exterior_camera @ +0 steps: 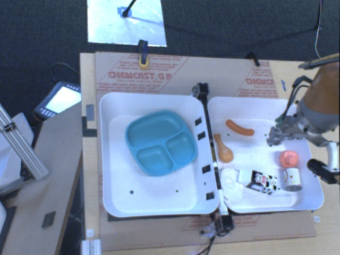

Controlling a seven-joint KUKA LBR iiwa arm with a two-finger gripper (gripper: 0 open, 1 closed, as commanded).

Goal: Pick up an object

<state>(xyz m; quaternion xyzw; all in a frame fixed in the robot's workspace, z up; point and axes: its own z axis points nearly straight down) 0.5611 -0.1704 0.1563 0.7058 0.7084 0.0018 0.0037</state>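
A robot arm reaches in from the right above the right bin (319, 195) of 2 white bins, its gripper (278, 134) hanging over bare floor between a sausage (240, 127) and a small pink cup (289, 158); whether the claw is released or clenched cannot be told from this angle. Nothing is seen in its grasp. The pink cup, just below and right of the tool, looks the nearest target; a straight descent centred on it, clear of the can (292, 179) just beside it, would probably serve best. An orange spoon (223, 149) lies near the central divider, a black-and-white carton (264, 181) toward the front. The right wall is close. The left bin (114, 195) holds a blue plate (161, 149).
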